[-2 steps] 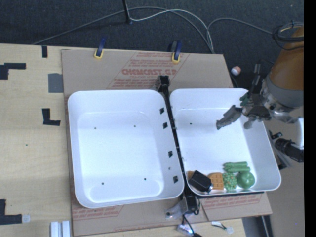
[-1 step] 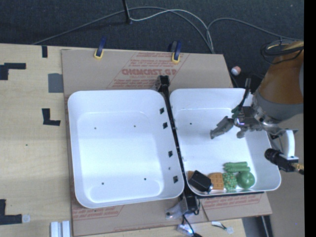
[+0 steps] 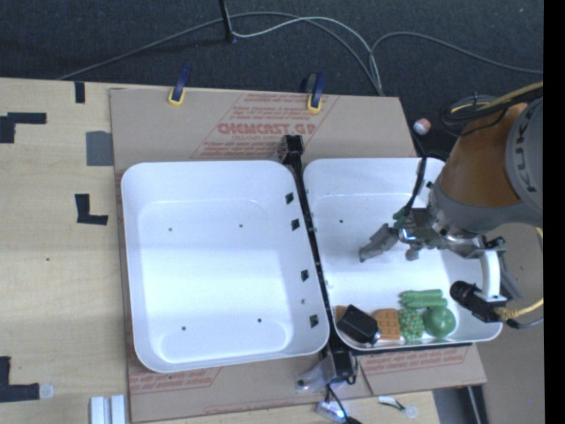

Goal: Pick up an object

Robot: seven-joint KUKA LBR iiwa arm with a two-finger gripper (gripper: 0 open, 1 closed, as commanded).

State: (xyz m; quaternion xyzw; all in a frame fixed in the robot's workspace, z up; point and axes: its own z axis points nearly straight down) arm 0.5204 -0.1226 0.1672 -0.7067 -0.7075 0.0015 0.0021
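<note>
My gripper (image 3: 392, 247) hangs over the middle of the right bin (image 3: 353, 188), with the grey and orange arm coming in from the right. Its two fingers (image 3: 378, 242) are spread apart, with nothing between them. Along the bin's front edge lies a row of objects: a black block (image 3: 357, 323), an orange piece (image 3: 386, 323), a green textured piece (image 3: 412, 323), a green round object (image 3: 440, 321) and a long green object (image 3: 422, 299). The gripper stands above and behind this row, apart from it.
The left bin (image 3: 212, 263) sits beside the right one, with a black divider (image 3: 305, 237) between them. Both rest on a cardboard sheet (image 3: 256, 126) held by clamps at the back. Cables run across the dark floor behind.
</note>
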